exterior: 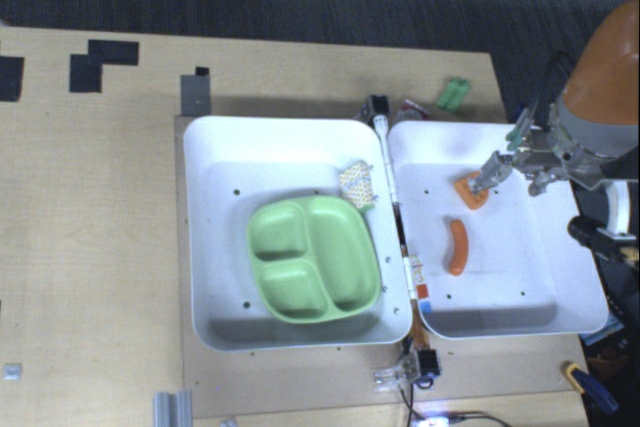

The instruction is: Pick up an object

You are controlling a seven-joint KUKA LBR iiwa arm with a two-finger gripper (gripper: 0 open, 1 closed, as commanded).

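The gripper (487,179) hangs over the right bin (530,315), its tip just at a small orange piece (470,192) — whether the fingers are spread or pinching it, I cannot tell. An orange sausage (457,246) lies near, apart. To do well, I think: centre on one object, descend straight, close firmly.

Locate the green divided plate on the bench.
The green divided plate lies in the left bin, just below a small patterned piece near the bins' shared edge.
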